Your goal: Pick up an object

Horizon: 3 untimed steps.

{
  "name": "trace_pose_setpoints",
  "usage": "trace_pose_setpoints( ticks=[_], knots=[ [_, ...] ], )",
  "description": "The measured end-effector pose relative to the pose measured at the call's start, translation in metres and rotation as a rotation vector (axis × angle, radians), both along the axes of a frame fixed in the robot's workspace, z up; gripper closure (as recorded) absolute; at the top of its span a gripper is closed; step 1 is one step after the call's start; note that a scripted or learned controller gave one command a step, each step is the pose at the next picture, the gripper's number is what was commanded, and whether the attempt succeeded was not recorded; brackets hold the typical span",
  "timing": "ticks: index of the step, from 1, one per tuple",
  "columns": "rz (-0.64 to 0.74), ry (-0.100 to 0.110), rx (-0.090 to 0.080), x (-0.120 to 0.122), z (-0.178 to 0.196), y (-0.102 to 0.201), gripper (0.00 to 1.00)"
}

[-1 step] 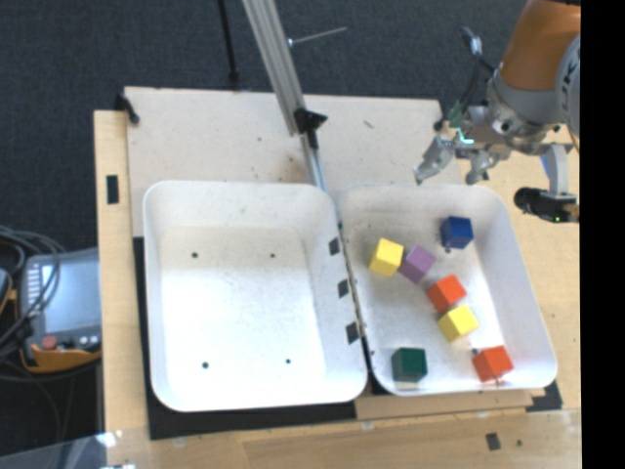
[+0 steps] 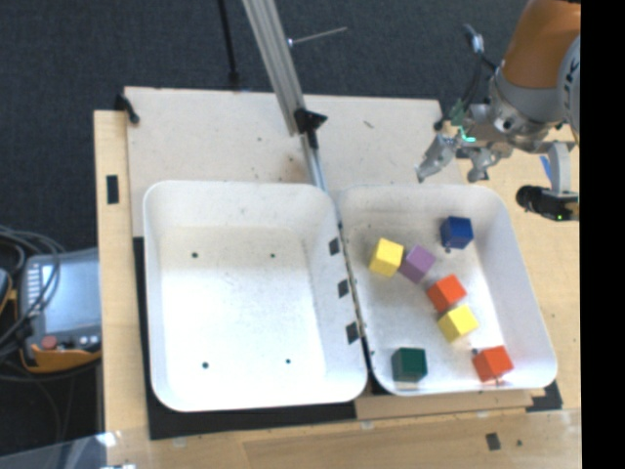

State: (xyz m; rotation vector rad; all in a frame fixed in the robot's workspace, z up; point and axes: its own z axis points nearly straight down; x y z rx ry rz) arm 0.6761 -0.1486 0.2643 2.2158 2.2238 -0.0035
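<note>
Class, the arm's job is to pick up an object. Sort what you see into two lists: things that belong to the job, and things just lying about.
Belongs to the job:
hand
blue cube
purple cube
two yellow cubes
two orange cubes
green cube
right bin

Just lying about:
left bin
metal rail
grey box with cables

Dark carpet (image 2: 117, 27) is seen from 9 to 1 o'clock around a pale wooden worktop (image 2: 215, 135). A metal post (image 2: 273, 47) rises at 12 o'clock. A grey device (image 2: 59, 306) with cables is placed at 9 o'clock.
</note>
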Motion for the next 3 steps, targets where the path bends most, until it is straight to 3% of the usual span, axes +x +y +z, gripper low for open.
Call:
trace_pose_setpoints(
  ticks=[2, 3],
  knots=[
    [-0.006, 0.004, 0.001, -0.014, -0.108, 0.001, 0.00],
    [0.000, 0.003, 0.001, -0.006, -0.160, 0.005, 0.00]
  ],
)
